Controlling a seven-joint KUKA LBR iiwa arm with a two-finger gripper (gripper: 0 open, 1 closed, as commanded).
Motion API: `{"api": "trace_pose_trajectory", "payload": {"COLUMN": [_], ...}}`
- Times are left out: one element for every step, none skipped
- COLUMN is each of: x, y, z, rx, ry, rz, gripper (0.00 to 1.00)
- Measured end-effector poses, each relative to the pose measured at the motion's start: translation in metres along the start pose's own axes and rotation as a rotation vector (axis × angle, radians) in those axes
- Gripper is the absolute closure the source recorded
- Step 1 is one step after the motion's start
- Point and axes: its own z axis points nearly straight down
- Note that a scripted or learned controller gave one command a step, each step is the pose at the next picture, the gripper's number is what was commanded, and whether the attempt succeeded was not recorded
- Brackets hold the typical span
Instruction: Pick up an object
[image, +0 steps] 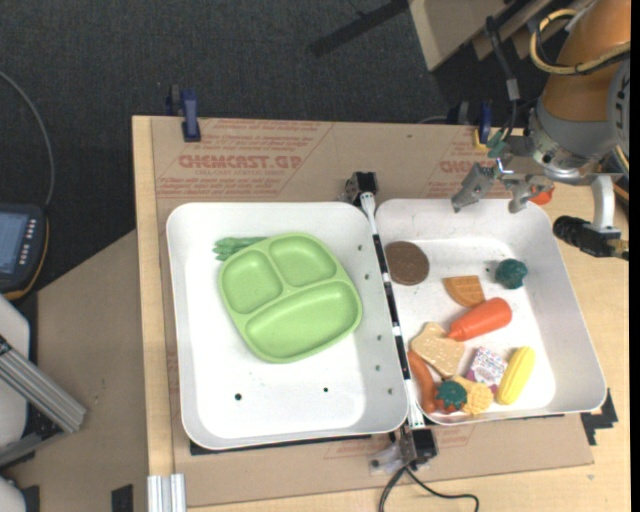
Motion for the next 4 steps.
{"api": "trace_pose_trajectory", "payload": {"x": [-0.045,0.01,0.008,0.169], "y": [-0.072,-0.138,-0.135,-0.118], "z": [0.096,0.132,0.121,-0.001], "rx": [0.013,0.001,-0.005,-0.016], "ry": [0.002,0.002,-0.002,0.007], "rz": [0.006,0.002,0.001,-0.019], "gripper": [0.0,0.0,1.0,1.0]}}
